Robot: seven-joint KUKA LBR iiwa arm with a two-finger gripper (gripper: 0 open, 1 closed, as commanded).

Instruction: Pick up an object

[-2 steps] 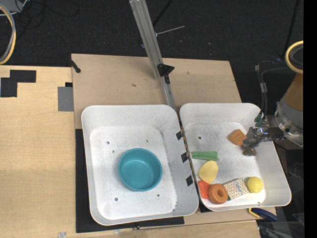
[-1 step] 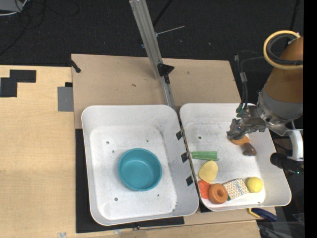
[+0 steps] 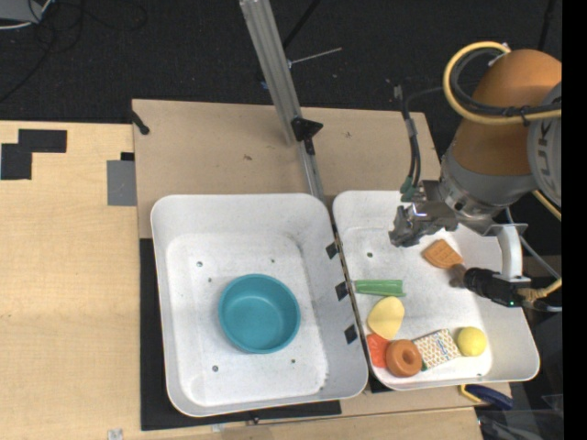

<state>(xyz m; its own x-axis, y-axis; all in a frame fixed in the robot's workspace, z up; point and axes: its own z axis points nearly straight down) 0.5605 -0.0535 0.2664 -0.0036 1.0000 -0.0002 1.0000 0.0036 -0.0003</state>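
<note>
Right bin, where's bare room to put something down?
In the right bin, the back-left floor is bare, bordered by the gripper and green stick. The front is crowded: yellow piece, orange ring, lemon.

A single fixed camera looks down at a slant from above the near edge of the bench [image 3: 64,273], far enough back to take in both white bins whole. The left bin [image 3: 183,236] lies near mid-frame, the right bin [image 3: 367,218] beside it toward the right, and dark floor lies beyond the bench's far edge.
</note>
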